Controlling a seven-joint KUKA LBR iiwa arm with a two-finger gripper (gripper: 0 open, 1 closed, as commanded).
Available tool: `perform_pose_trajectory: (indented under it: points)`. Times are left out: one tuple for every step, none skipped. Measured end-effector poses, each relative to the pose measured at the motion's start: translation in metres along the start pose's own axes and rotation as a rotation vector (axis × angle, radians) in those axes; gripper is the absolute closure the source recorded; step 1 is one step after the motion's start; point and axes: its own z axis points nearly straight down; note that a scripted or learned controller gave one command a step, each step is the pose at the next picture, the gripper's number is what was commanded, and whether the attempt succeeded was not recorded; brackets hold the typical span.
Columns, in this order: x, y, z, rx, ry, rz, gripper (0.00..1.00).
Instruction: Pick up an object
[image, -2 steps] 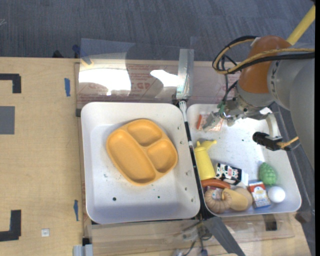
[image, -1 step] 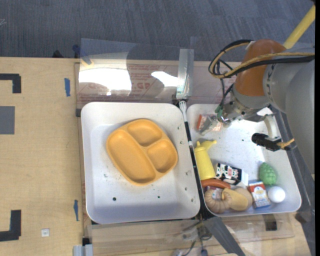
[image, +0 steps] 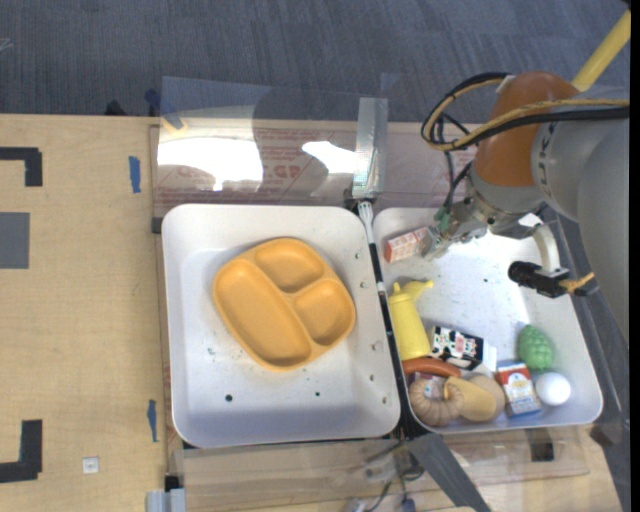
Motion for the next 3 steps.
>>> perform_pose_trajectory:
  points:
    - [-0.056,-0.045,0.013,-0.005,0.004,0.146,1.0]
    - [-0.054,-0.045,0.014,-0.003,0.005,0.144,0.0]
    - [-0.013,-0.044,0.013,-0.007,0.004,-0.303,0.0]
